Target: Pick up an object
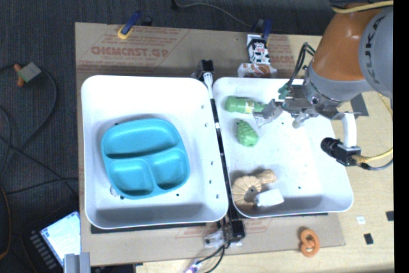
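Divided tray (146, 156) in left bin (96, 99)

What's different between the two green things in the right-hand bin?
The green bottle is paler, longer and smooth, lying on its side near the bin's back wall with the gripper right at its end. The green lumpy toy is darker, shorter and bumpy, lying apart nearer the bin's middle. Both rest in the right bin close to the divider.

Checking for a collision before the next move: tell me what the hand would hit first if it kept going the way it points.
The hand points toward the view's left, at the green bottle lying in the right bin. That bottle would likely be met first, though the hand's height above it is unclear from this slanted view.
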Robot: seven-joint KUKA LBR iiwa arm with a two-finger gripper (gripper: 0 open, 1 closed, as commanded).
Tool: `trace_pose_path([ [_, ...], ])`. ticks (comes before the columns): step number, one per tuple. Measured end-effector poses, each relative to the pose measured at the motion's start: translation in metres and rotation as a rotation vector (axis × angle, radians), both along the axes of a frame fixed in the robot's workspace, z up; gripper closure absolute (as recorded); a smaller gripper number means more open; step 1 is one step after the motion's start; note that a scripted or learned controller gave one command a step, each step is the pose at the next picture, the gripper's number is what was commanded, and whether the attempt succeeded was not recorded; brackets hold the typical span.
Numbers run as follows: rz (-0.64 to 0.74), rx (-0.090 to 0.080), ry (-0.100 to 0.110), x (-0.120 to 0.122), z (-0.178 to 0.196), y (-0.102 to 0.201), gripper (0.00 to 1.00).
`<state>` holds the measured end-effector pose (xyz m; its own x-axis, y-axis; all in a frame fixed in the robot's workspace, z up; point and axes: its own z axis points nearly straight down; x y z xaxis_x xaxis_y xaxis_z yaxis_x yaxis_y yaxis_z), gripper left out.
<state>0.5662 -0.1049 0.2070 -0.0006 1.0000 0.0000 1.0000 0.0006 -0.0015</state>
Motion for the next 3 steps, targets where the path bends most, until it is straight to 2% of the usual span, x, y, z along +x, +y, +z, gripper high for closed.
trace_pose_path([
  [1, -0.002, -0.001, -0.001, -0.019, -0.114, -0.054, 0.0],
  [2, 0.001, 0.0, 0.0, -0.001, -0.107, -0.001, 0.0],
  [3, 0.001, 0.001, 0.003, 0.035, -0.107, 0.007, 0.0],
])
